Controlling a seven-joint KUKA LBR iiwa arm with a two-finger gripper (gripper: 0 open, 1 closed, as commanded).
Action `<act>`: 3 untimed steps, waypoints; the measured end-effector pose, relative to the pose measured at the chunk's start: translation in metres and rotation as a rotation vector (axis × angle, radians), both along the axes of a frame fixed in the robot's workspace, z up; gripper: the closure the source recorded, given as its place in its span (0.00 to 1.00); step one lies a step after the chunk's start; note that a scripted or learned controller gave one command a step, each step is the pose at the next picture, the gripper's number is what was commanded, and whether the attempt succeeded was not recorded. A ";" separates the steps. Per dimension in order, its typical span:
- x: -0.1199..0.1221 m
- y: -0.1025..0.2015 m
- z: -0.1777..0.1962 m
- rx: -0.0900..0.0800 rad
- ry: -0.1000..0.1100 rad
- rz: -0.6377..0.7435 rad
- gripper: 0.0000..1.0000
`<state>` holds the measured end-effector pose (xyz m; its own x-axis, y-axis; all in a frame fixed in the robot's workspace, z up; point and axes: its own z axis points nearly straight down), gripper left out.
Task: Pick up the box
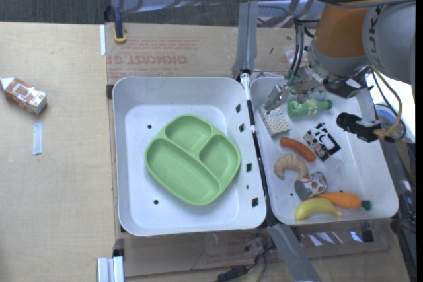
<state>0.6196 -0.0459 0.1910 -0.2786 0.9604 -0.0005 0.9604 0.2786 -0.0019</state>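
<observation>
White bin (390, 198) on your right holds the box (275, 119), lying at its near-left side beside a green bottle (308, 106). Your gripper (296, 90) hovers just above both; you cannot tell how its jaws stand. Nothing is lifted yet, so the grasp and lift remain.

**Readable print: one upside-down word on cardboard**

The cardboard sheet (173, 53) behind the left bin bears red print, upside down in this view; it appears to read "CHEMCIZT.GR", the letters uncertain. The small black-and-white box (322, 141) in the right bin carries bold markings too small to read.
</observation>
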 end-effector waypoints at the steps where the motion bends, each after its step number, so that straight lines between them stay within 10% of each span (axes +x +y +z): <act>1: 0.000 0.000 0.000 0.000 0.000 0.000 0.00; 3: 0.000 0.000 0.000 0.000 0.000 0.000 0.00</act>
<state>0.6196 -0.0459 0.1910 -0.2787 0.9604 -0.0005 0.9604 0.2787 -0.0019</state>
